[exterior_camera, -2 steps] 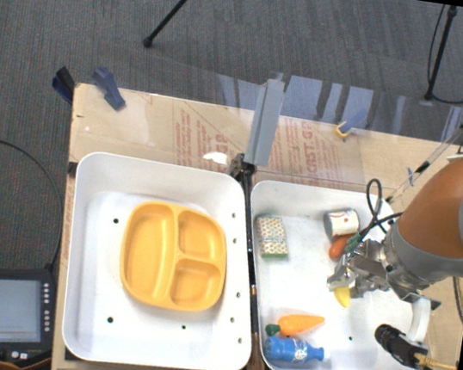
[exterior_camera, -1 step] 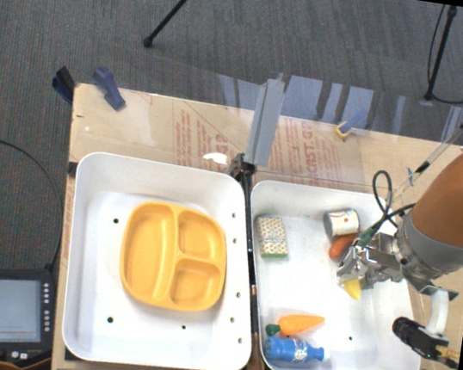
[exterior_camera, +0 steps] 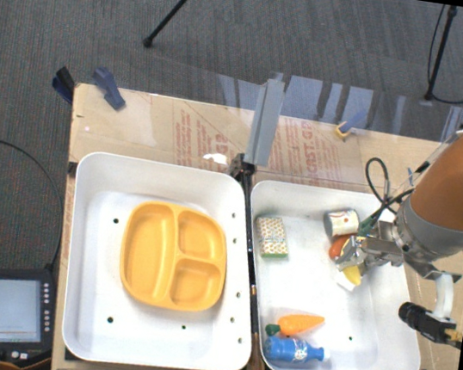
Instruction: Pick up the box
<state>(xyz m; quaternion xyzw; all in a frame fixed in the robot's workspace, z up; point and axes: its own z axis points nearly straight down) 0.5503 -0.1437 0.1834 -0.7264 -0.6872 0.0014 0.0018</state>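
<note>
The pincer [exterior_camera: 354, 258] hangs low over the right bin [exterior_camera: 379, 351], near its upper right part, among a small can [exterior_camera: 341, 222], something red [exterior_camera: 337, 248] and a yellow piece [exterior_camera: 351, 275]; how wide it stands cannot be told. The box [exterior_camera: 272, 236], green-patterned, lies flat to its left, well apart, near the bin's left wall, long axis running up-down with a slight tilt. Below lie a carrot [exterior_camera: 300, 324] and blue bottle [exterior_camera: 293, 351]. The left bin [exterior_camera: 95, 193] holds a yellow divided plate [exterior_camera: 175, 255].
</note>
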